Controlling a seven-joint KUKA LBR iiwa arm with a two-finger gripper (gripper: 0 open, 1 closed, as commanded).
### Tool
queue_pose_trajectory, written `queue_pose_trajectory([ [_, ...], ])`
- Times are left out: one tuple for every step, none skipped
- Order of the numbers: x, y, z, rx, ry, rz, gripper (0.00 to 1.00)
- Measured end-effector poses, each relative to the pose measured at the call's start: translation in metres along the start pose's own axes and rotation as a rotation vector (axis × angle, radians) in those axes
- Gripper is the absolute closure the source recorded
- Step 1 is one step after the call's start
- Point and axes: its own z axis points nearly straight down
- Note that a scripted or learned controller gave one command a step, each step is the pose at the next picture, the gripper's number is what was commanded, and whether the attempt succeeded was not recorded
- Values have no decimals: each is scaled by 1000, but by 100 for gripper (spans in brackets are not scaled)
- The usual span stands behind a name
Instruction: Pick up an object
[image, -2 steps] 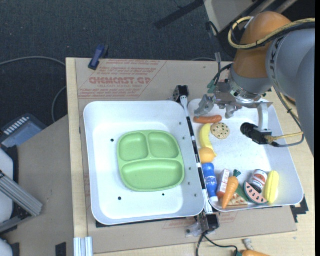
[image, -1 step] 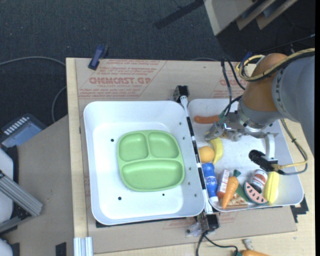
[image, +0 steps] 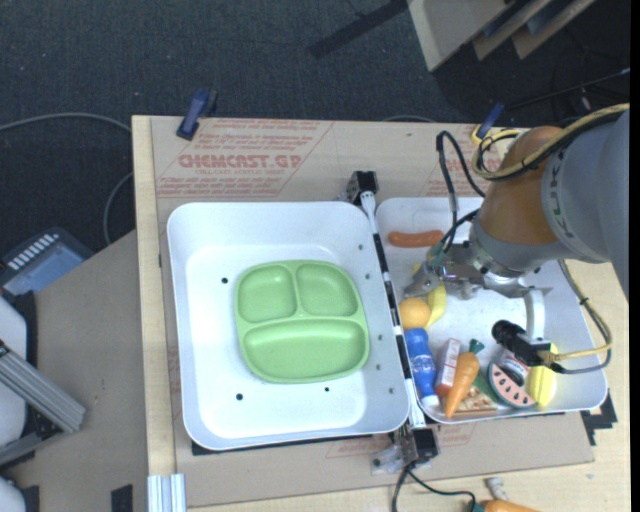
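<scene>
Camera view is showing the gripper (image: 440, 268) hovering over the right bin (image: 570, 300) near a yellow toy (image: 436, 297), finger state untellable, so descending squarely looks wisest.

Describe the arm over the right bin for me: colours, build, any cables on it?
A thick, rounded grey arm with an orange band above the wrist. Below it sits a metallic grey wrist block, and the two-finger gripper is dark and small. Black and yellow cables loop along the outside.
</scene>
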Motion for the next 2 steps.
queue_pose_trajectory([
  [0, 0, -10, -2, 0, 1, 100],
  [37, -18, -131, -4, -1, -2, 100],
])
